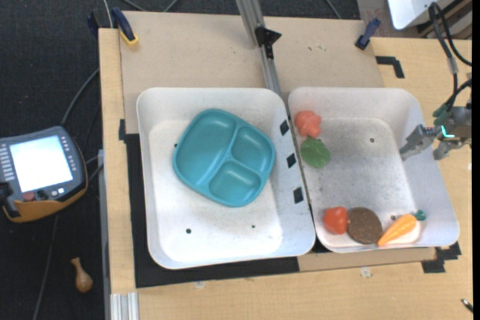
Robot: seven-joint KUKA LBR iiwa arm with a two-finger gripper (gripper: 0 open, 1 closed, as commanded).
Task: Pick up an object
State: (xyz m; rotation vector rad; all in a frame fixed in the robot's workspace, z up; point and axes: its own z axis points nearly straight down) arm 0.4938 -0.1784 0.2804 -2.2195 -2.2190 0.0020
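Toy carrot, tomato, brown disc in right bin; gripper at rim, approach step, jaws' state unclear; next calls for descent

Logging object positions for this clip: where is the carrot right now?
The carrot lies in the right bin's near right corner, beside the brown disc, with the tomato further left.
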